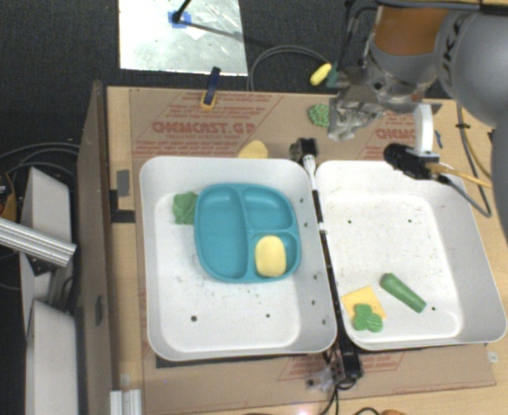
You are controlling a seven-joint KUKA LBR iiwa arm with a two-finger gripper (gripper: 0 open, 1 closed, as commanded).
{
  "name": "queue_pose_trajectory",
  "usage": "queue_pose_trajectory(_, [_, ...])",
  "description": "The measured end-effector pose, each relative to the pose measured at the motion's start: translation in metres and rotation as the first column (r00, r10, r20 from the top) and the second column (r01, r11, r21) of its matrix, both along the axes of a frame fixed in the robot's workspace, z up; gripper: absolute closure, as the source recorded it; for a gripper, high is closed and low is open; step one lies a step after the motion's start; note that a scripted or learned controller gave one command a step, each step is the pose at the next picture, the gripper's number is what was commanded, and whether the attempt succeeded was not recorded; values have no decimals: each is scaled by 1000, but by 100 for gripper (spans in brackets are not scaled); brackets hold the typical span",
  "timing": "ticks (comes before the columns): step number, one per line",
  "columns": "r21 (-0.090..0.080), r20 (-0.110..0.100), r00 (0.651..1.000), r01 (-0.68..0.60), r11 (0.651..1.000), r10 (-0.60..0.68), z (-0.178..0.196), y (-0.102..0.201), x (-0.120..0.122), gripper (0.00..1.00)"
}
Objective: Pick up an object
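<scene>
Hovering pre-grasp: pincer, state unclear, above tabletop | next: descend toward long green plastic vegetable, well below-right, in right white bin

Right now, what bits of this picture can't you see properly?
- Gripper, camera view: blurred against the cardboard, so open or shut is unclear.
- Green leafy piece: partly tucked under the blue divided plate.
- Yellow object: half hidden behind the left bin's rim.
- Arm: cut off by the top and right edges.
</scene>
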State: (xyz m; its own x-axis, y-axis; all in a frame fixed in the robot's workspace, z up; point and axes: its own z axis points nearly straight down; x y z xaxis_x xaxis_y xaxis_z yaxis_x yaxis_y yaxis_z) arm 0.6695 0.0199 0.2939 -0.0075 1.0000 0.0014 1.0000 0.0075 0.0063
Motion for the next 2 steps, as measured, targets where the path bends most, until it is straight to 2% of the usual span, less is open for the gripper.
queue_pose_trajectory(1, [-3,-6,1000,8,1000,-8,-46,-43,-2,100])
queue_pose_trajectory(2, [-2,0,1000,7,1000,-7,3,-58,0,100])
